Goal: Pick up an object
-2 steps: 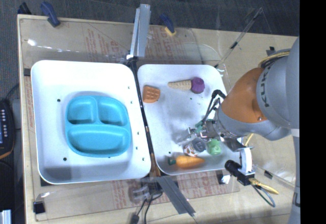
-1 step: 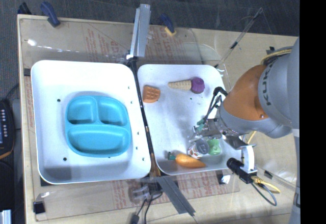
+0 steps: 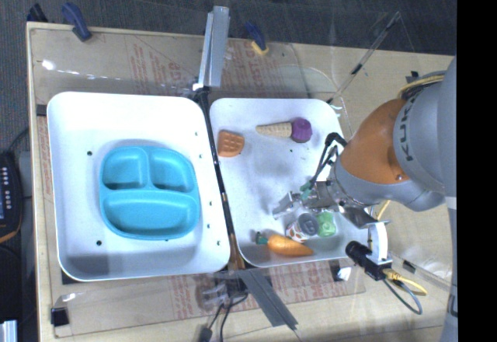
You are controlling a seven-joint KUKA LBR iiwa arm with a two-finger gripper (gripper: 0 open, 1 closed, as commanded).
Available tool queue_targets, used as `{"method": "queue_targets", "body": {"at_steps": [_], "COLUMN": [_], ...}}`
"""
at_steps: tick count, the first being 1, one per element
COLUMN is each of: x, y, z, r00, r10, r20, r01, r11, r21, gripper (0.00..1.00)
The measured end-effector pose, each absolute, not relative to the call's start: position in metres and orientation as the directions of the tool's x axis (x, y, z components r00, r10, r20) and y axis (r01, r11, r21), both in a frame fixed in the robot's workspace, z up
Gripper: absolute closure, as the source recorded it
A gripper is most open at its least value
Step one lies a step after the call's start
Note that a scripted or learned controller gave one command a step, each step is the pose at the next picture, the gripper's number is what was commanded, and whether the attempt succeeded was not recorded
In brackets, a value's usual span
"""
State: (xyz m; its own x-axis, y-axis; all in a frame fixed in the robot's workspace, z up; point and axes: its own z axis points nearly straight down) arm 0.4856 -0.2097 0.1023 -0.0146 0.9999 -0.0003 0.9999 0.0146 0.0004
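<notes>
My end effector (image 3: pixel 299 204) sits low in the right bin (image 3: pixel 256 119), above the carrot (image 3: pixel 289 246) and just beside a green item (image 3: pixel 326 225). My orange-banded wrist (image 3: pixel 371 154) slants in from the right over the surface (image 3: pixel 116 49).

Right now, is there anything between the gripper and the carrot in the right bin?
Nothing visible blocks it. The gripper is low in the right bin, and the carrot lies just below it in the picture, by the bin's near wall. A small green thing lies beside that path, not across it.
</notes>
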Motion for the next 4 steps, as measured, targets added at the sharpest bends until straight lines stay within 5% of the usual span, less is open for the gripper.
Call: {"method": "queue_targets", "body": {"at_steps": [1,2,3,4], "x": [0.487,0.604,0.603,0.492], "y": [-0.209,-0.149,-0.149,-0.142], "z": [0.112,0.171,0.171,0.091], "r00": [-0.019,-0.010,-0.010,-0.009], "r10": [1.000,1.000,1.000,1.000], "r20": [-0.001,0.001,0.001,0.002], "r01": [1.000,1.000,1.000,1.000], "r11": [0.019,0.010,0.010,0.009], "r21": [0.001,-0.001,-0.002,-0.003], "gripper": [1.00,1.00,0.00,0.00]}}
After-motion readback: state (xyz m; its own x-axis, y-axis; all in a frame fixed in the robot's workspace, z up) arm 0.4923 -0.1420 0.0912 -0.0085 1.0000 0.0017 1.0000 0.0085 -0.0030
